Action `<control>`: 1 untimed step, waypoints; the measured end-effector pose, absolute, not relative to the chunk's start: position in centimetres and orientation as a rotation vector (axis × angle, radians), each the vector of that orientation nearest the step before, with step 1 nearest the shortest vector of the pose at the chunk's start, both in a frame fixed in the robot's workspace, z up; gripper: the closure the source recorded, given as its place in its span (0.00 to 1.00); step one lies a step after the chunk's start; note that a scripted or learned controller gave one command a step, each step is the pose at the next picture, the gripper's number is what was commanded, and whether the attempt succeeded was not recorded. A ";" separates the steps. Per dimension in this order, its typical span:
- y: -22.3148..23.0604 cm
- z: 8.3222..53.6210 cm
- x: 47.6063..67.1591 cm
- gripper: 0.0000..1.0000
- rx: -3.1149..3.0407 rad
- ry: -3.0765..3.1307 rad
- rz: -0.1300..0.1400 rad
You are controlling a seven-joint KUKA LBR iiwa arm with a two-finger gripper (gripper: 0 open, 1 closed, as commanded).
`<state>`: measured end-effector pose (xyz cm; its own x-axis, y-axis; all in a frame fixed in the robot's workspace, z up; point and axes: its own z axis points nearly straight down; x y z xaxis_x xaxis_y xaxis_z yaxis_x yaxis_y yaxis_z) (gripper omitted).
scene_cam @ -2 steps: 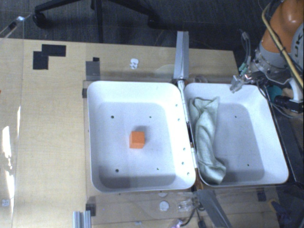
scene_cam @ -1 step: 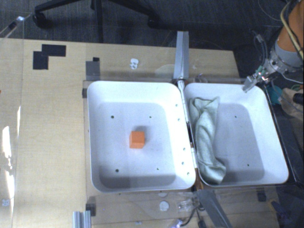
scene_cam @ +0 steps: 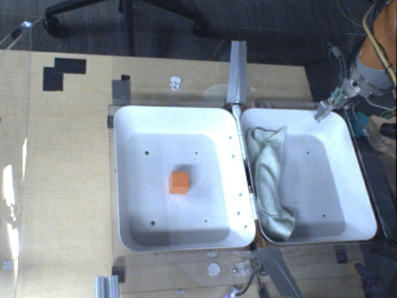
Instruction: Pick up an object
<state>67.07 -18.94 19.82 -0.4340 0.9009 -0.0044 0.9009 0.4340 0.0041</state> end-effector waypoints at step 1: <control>-16.9 19.9 67.1 1.00 1.719 2.625 0.002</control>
<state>67.07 -16.86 19.88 -0.3996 0.9167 -0.0023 0.9167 0.3996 0.0034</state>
